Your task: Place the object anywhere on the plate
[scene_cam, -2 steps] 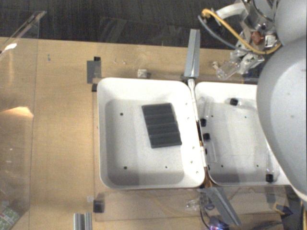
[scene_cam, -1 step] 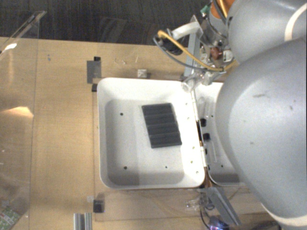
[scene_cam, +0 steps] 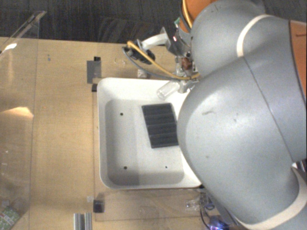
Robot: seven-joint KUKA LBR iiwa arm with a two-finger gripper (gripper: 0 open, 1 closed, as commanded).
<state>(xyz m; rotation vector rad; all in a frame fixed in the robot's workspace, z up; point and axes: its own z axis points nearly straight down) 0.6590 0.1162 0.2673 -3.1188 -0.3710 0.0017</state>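
The arm (scene_cam: 244,119) covers the near right of the scene. Left of it, a dark ribbed object (scene_cam: 160,125) lies flat on the white bin (scene_cam: 108,143) floor. Gripper state: cannot tell. Risk: a blind descent may miss the object. No legible markings.

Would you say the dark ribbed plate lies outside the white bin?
No, the dark ribbed plate lies flat on the floor of the white bin, beside the grey arm.
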